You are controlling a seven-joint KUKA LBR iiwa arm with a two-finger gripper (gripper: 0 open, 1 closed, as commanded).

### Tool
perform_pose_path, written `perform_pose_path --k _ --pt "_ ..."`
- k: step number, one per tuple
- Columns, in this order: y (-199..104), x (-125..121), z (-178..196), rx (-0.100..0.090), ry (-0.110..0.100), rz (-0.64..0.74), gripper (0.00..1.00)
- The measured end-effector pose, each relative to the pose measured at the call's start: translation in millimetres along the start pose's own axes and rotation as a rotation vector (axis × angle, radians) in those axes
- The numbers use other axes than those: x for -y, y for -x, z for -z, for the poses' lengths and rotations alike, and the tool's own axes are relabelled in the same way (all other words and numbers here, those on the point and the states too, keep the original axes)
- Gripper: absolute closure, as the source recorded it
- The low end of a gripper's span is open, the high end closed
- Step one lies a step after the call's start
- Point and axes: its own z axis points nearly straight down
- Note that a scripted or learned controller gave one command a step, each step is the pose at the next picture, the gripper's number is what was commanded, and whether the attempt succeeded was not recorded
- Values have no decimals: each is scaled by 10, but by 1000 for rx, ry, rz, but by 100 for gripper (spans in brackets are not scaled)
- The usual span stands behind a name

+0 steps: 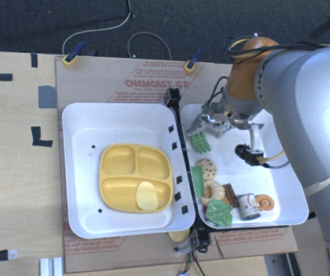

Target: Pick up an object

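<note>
Step in hand: closing in on one thing to lift from the right bin [280,220]; I judge the green ridged toy [199,142] to be the target.
Target place: the green ridged toy lies on the bin floor near the far corner, on the side shared with the left bin [73,154], close to that wall.
Gripper: the gripper [206,128] hangs just above the toy's far end, with the arm [291,108] reaching in over the bin's right edge.
Gripper state: how wide it stands cannot be told from this slant, and nothing is seen held in it.
Neighbours: a speckled biscuit [206,167] lies near the toy, toward the near edge; a green leaf [218,213] and a small can [247,206] crowd the near edge, well apart from the toy.
Left bin: a yellow divided plate [135,177] with a pale disc [148,197] in its near compartment, out of the way.
Doing it well: centre over the toy's middle, not its far end, and take it across its narrow width.
Descent: go straight down until the toy sits well inside the grip, then close.
Risk: the bin wall beside the toy leaves little room on that side, so a grip set parallel to the wall looks safer.
Check: lift slowly and see that the toy comes up.
</note>
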Motion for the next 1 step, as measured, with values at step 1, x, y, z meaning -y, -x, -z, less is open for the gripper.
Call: perform_pose_path --k 1 --pt "10 10 1 0 1 1 0"
